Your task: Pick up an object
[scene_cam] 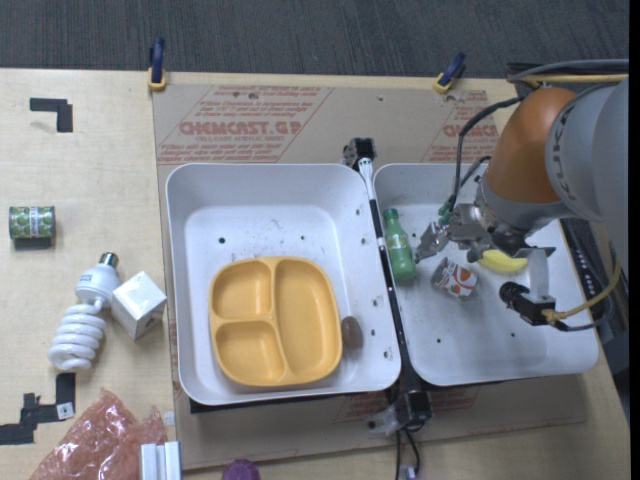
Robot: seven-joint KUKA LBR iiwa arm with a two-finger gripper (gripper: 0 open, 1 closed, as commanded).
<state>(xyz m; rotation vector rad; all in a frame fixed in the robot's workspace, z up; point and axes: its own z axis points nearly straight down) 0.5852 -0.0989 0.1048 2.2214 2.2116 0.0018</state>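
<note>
Three small things lie close under the tool (440,240) in the right bin (560,363): green bottle (399,247) just left, upright along the dividing wall; orange-and-white cup (457,280) just below; banana (502,261) to the right. Reaches in from the right, wrist bent down. Fingers spread, pinching nothing.

A single fixed camera looks down from above at a slant, far enough back to take in both white bins whole. The left bin (190,268) sits at the centre of the frame and the right bin (480,348) toward the right edge. The worktop (80,168) spreads across the left and lower parts of the frame, and a strip of dark carpet (300,8) runs along the top, so the view tilts away from the near side. The grey and orange arm (545,148) enters from the right of the frame, over the right bin.
</note>
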